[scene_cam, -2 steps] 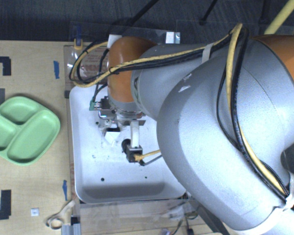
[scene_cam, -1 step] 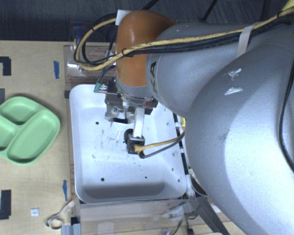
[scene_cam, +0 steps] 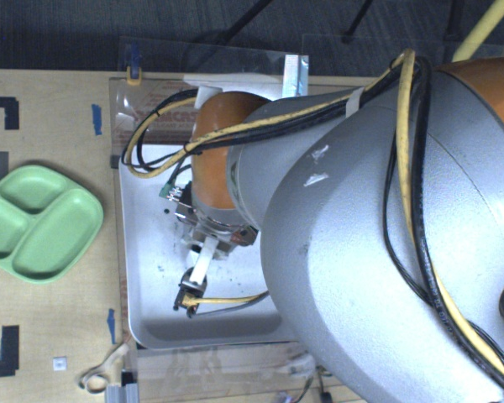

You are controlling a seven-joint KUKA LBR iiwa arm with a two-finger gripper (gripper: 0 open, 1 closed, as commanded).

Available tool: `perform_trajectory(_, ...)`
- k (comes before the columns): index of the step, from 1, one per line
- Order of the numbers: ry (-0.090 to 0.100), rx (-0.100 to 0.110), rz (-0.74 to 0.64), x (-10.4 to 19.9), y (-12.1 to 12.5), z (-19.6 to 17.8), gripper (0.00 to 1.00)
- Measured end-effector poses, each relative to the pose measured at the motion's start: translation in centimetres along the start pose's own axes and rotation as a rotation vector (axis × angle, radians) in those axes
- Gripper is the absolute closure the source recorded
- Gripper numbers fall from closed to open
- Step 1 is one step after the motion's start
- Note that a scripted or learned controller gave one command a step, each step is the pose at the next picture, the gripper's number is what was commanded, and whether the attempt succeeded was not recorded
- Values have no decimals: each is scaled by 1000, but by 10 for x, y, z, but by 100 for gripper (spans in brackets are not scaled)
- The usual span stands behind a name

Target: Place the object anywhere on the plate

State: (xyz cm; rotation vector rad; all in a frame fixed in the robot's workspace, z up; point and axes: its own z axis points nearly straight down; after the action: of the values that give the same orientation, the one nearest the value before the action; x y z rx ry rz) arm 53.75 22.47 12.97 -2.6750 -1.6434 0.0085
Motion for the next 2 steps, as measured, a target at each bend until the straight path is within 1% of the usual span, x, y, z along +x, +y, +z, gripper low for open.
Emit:
perform_trajectory(1,25,-33,-251,-21,-42,30,100)
perform_trajectory(2,1,-3,-159,0,1,-36,100)
